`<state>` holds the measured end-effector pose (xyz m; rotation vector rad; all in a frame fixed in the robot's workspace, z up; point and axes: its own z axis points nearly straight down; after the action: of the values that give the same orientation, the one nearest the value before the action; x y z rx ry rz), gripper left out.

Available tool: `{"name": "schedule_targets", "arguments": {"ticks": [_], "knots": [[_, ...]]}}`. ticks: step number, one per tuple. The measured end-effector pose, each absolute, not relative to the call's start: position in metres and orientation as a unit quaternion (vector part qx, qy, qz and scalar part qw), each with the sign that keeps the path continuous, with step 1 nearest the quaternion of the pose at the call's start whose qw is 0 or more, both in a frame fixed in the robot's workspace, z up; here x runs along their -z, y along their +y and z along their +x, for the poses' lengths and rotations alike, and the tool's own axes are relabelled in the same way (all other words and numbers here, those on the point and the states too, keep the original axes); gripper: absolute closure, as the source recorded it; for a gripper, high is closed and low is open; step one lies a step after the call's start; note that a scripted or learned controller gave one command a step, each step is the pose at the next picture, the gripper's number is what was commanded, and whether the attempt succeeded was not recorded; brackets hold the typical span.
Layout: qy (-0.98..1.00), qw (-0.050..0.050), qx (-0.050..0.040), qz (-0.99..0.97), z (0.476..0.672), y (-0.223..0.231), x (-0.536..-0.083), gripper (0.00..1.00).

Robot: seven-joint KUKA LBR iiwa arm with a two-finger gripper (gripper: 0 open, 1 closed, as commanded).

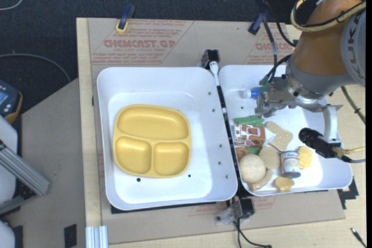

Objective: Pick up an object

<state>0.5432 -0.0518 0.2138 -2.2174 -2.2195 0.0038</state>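
Lying near in the right bin (pixel 343 174), the small can (pixel 289 163) and round white ball (pixel 253 167) sit unlifted, so picking remains. Farther back the gripper (pixel 268 103) hangs low; I cannot tell its state.

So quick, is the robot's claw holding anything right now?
Gripper: down in the right bin, above the heap of toy food. Whether it is open, shut or holding something cannot be told from this view.
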Motion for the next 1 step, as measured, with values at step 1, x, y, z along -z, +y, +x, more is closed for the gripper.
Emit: {"name": "schedule_targets", "arguments": {"ticks": [1], "knots": [[-0.707, -0.001, 0.0005, -0.707, 0.5455, -0.0611, -0.2224, 1.00]]}}
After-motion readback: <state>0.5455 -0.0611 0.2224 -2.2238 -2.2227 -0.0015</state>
